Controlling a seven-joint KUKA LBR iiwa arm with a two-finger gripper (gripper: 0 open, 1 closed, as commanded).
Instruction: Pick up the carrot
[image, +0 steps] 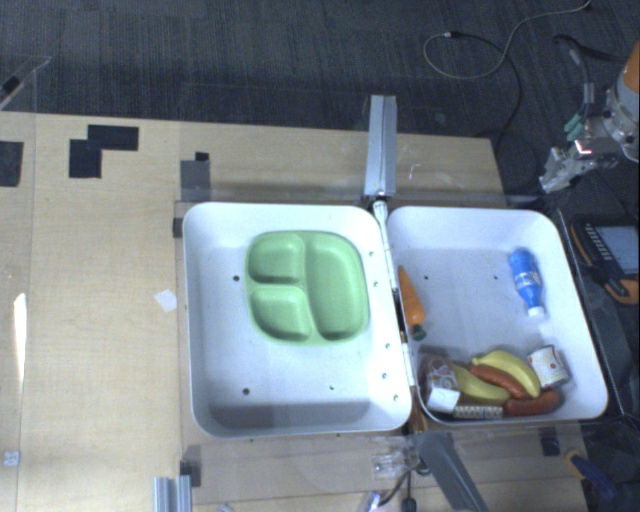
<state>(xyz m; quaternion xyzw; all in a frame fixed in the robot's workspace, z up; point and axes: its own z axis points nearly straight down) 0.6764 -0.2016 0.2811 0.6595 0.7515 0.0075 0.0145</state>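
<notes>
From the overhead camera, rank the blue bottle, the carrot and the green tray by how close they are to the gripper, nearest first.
Gripper sits at upper right, outside the bins.
1. Blue bottle, right bin, far right side.
2. Carrot, right bin, against its left wall.
3. Green tray, left bin.

The 2 bins, left (210, 330) and right (470, 250), look like smooth white plastic with a soft sheen. The green divided plate (306, 286) is matt plastic. The desk (90, 330) shows pale, smooth wood. A dull metal bar (380, 150) stands behind. The carrot (409, 299) looks smooth; the blue bottle (525, 277) is glossy plastic.
</notes>
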